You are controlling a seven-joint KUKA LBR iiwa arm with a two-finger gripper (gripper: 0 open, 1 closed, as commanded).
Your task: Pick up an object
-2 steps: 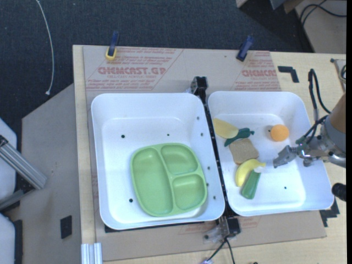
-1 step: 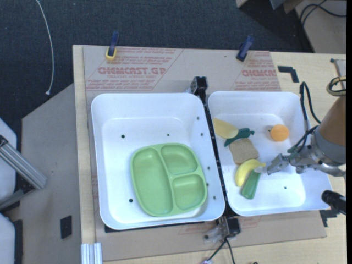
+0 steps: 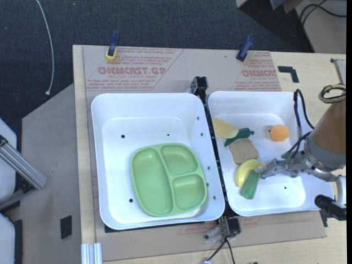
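Cardboard-topped counter [image 3: 165, 65] carries two white bins. Right bin [image 3: 258, 99]: hand [image 3: 265, 171] low over yellow banana [image 3: 243, 171] and green cylinder [image 3: 250, 185], fingertips just beside them; opening cannot be told, nothing visibly held. Left bin [image 3: 110, 114]: green divided tray [image 3: 168, 177].

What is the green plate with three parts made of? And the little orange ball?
The green plate looks like smooth plastic: one even colour with soft, moulded dividers. The orange ball is probably plastic too, perhaps toy fruit, but it is too small to be sure.
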